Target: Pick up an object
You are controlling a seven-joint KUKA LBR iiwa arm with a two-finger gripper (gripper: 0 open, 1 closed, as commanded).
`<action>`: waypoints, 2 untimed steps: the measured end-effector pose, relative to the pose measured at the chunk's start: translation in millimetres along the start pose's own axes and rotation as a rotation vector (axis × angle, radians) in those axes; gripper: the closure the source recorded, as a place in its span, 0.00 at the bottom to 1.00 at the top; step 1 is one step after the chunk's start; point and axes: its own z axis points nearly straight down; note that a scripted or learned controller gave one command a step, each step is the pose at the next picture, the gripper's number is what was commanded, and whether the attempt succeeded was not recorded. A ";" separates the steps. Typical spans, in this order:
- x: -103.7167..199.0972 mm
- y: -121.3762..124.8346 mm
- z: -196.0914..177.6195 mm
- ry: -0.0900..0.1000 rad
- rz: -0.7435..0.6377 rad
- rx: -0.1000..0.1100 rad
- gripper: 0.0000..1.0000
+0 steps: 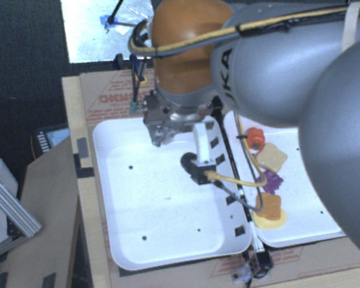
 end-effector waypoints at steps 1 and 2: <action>-107.7 -99.9 -45.7 -0.001 0.005 0.006 1.00; -85.2 -105.5 -186.0 0.007 -0.010 -0.014 1.00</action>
